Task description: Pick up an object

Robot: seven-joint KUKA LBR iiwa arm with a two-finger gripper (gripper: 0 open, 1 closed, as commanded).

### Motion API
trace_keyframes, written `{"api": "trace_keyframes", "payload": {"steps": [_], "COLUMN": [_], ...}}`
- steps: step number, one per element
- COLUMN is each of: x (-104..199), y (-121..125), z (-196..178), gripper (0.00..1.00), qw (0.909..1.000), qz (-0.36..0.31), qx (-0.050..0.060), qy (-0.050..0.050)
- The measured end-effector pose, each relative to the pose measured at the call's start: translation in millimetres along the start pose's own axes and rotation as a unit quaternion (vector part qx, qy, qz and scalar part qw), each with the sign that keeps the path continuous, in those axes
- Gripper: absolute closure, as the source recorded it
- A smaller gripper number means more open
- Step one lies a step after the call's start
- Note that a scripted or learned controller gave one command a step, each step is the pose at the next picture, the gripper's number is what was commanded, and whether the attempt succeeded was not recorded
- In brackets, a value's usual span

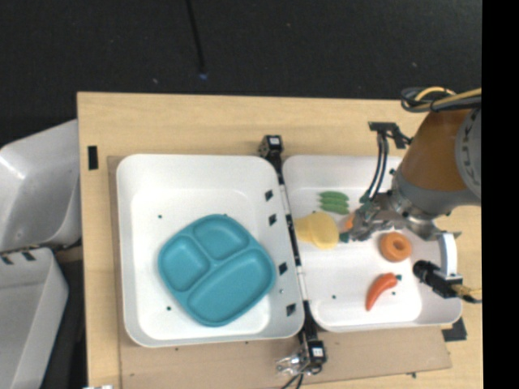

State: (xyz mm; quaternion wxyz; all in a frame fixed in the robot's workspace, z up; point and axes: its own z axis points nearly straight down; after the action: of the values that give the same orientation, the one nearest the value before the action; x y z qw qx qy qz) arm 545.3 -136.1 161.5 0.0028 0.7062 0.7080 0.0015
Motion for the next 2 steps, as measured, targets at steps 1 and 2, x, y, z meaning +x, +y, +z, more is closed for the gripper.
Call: {"api": "trace_keyframes", "payload": {"steps": [1,2], "x": [4,2], "y": [-4,-2], "z": [-46,-100], "gripper": [1.00,1.00], "qw": [1.0000,1.0000], "qz": [0.000,-0.001], "qx": [0.000,-0.001], "qy": [0.000,0.000]}}
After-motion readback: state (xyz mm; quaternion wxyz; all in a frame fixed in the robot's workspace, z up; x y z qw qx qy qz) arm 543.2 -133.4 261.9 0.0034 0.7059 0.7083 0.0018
